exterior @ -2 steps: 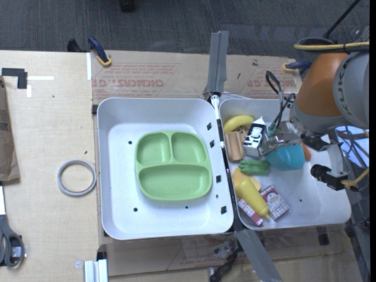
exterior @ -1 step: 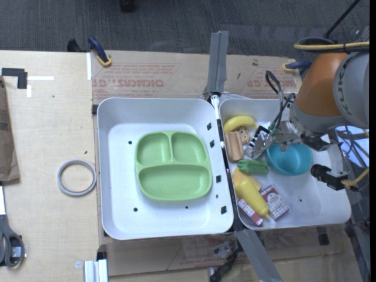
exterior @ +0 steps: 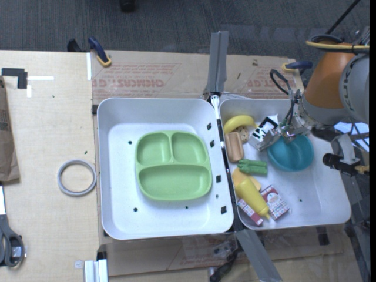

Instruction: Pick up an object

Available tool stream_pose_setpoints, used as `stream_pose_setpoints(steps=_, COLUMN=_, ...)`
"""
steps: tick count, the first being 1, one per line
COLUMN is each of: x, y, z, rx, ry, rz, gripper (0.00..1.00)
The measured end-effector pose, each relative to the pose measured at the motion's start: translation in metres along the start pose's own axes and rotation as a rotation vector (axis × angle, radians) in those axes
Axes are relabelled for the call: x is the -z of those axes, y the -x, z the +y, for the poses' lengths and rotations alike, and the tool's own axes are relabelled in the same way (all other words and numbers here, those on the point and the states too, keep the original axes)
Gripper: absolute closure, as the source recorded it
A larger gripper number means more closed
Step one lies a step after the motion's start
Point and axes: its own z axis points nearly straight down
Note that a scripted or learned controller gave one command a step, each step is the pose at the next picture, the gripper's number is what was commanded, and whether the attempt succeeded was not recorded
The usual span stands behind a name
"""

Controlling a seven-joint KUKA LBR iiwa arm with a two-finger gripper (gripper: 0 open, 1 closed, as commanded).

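Reaching in from the right, the arm (exterior: 338,81) held its gripper (exterior: 276,136) low at the near-left rim of the blue bowl (exterior: 292,153) in the right bin (exterior: 317,207); whether the jaws were open or closed I could not tell. Left of the bowl lay a banana (exterior: 238,123), green pods (exterior: 253,167) and a yellow bottle (exterior: 251,194). Farther left, a green divided plate (exterior: 173,165) sat in the other bin (exterior: 114,175).

The bench (exterior: 47,128) carries two white bins side by side: the left bin (exterior: 111,175) toward its middle, the right bin (exterior: 323,207) at its right edge. A tape ring (exterior: 77,177) lies near the left edge.
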Motion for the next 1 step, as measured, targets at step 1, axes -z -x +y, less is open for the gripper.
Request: stream_pose_setpoints(steps=1, x=0.0105, y=-0.0096, z=0.0055, rx=0.01, ry=0.002, rz=0.015, gripper=1.0)
